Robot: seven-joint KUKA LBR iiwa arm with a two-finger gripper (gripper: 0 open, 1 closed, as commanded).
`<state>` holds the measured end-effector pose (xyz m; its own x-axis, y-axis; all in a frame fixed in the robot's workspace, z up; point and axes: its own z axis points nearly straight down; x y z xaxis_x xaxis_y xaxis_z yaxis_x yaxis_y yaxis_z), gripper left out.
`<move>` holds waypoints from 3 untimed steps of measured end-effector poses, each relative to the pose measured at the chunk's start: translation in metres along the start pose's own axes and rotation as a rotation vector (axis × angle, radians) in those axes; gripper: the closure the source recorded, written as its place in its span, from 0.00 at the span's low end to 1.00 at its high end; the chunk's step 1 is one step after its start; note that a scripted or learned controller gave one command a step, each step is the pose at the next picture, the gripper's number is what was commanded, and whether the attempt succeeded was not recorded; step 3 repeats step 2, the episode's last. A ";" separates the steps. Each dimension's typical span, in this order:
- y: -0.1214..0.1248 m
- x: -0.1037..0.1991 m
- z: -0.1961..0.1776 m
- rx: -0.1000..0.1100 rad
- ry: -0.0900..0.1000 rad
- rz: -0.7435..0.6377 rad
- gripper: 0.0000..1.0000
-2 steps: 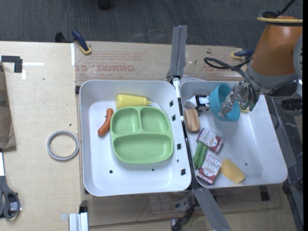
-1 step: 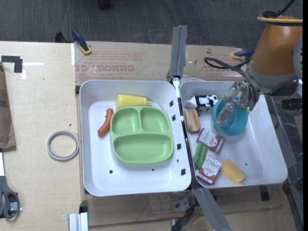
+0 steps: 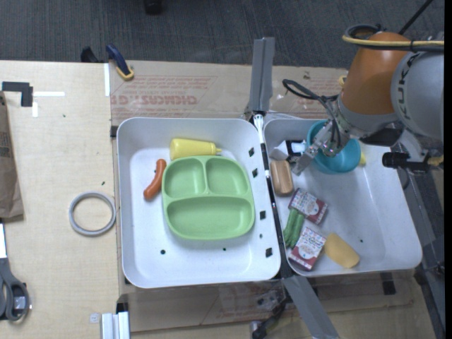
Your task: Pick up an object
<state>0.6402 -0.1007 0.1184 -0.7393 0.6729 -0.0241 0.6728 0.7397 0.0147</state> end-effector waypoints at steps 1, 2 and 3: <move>-0.011 -0.036 0.013 0.001 0.000 0.354 0.00; -0.013 -0.041 0.013 0.023 0.020 0.673 0.00; -0.013 -0.041 0.013 0.023 0.020 0.673 0.00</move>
